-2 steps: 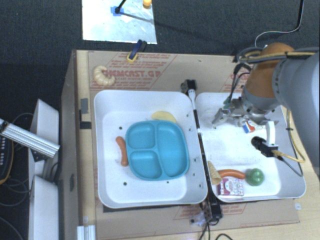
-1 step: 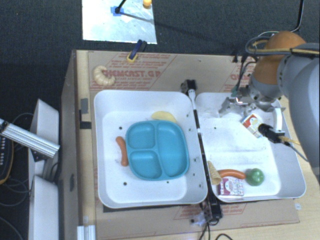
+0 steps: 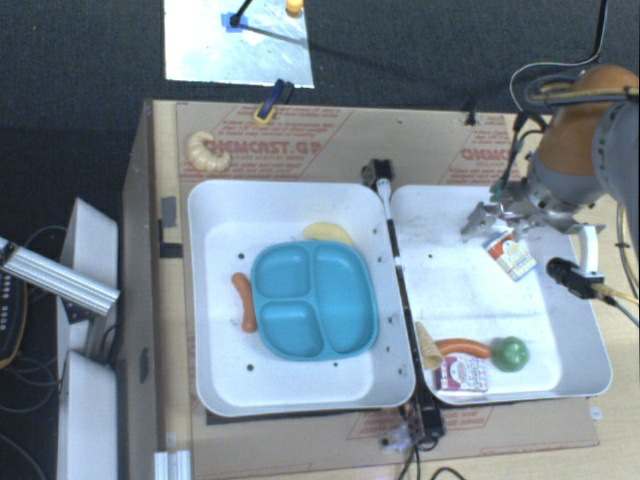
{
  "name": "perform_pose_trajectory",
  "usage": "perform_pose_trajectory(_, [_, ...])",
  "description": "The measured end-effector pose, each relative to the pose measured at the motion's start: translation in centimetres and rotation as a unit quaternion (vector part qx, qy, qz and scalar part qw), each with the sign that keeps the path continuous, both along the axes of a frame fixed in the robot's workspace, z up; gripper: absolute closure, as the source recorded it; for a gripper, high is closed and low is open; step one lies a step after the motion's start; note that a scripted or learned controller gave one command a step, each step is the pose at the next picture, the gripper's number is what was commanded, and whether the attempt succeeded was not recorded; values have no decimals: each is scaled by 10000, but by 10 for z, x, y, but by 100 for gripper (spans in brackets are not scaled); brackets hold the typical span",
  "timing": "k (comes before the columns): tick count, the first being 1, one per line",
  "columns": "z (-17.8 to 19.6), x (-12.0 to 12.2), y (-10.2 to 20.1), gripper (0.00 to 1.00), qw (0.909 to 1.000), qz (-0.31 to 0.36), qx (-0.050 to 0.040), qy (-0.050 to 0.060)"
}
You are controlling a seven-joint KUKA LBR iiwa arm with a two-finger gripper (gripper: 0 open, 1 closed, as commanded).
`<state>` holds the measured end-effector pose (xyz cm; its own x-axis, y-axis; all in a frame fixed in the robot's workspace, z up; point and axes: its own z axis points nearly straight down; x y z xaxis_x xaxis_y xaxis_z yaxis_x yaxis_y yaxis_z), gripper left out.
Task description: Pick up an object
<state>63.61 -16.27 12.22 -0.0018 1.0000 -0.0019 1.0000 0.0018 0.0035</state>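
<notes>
My gripper (image 3: 497,218) hangs over the far right part of the right bin (image 3: 450,278). A small white and red carton (image 3: 512,258) sits tilted right beneath it, touching or nearly touching it; I cannot tell whether it is gripped. At the right bin's near edge lie a tan cone (image 3: 427,343), an orange sausage (image 3: 463,348), a green ball (image 3: 511,353) and a red and white pack (image 3: 462,375).
The left bin (image 3: 220,268) holds a blue sectioned plate (image 3: 313,300), an orange sausage (image 3: 245,301) to its left and a pale yellow piece (image 3: 327,233) behind it. A divider rail (image 3: 395,268) runs between the bins.
</notes>
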Motion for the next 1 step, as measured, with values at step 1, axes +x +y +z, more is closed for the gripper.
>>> perform_pose_trajectory(1, [-9,5,-17,0,10000,-5,1,2])
